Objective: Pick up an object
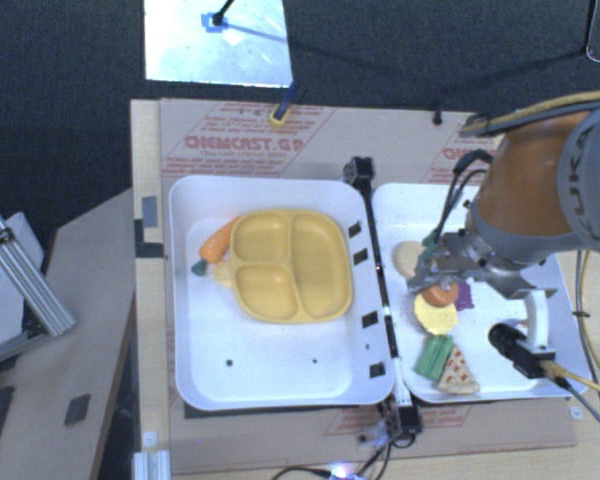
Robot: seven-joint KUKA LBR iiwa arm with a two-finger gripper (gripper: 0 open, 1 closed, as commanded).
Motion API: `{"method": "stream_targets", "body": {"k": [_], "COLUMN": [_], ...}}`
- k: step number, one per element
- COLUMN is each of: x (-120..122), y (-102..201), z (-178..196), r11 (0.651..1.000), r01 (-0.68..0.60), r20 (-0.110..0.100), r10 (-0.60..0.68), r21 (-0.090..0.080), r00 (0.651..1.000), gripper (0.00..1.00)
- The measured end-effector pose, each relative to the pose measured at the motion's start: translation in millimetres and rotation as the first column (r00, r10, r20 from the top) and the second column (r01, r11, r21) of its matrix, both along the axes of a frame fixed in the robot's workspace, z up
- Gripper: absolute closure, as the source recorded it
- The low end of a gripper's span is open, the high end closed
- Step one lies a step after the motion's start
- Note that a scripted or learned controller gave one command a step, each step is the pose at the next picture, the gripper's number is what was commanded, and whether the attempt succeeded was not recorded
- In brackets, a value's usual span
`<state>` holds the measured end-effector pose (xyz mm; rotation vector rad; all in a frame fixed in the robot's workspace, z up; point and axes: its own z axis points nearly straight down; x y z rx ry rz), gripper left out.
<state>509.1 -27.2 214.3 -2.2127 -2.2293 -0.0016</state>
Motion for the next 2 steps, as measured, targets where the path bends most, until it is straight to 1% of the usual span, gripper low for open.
{"method": "stream_targets", "body": {"k": [1,2], "x": [-5,-23], "y": [61,105], "z": [9,20], "r11": [1.000,1.000], "r01": [-0.002,-0.002], "r20": [0.002,0.001], "r10": [0.002,0.002], "r21": [0.001,0.002], "r00": [1.000,1.000], "gripper": [1.00,1.00]}}
